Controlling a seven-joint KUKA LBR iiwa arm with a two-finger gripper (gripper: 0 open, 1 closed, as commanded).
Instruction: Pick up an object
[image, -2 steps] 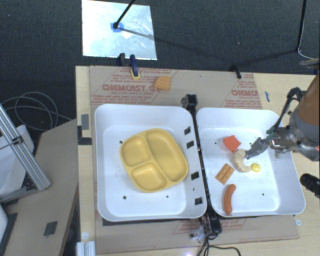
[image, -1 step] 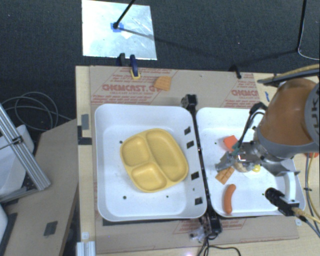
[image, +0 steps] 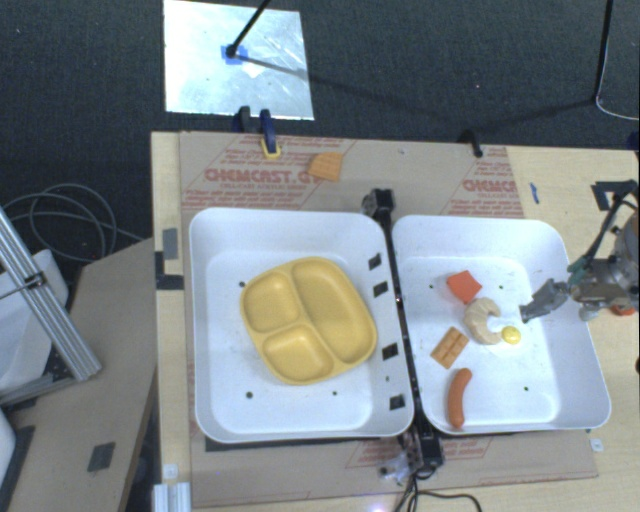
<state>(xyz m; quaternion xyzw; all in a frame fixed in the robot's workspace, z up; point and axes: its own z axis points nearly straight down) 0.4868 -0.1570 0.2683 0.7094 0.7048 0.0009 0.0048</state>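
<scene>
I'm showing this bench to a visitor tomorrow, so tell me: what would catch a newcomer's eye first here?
The yellow divided plate stands out most, lying alone in the left bin. Next comes the cluster of toy foods in the right bin: an orange-red block, a cream croissant, a waffle-like cracker and a sausage. The hand reaches in from the right, near the croissant.

Landmark: left white bin (image: 215, 400). Yellow three-compartment tray (image: 307, 319) lies inside it, tilted. Behind the bin, on printed brown board (image: 245, 172): small orange-tan block (image: 325, 165), blue-and-yellow clamp (image: 268, 134). Farther back, shiny foil sheet (image: 238, 60) on dark carpet. Left of bin: grey cables (image: 62, 222), aluminium rail (image: 45, 305).
</scene>
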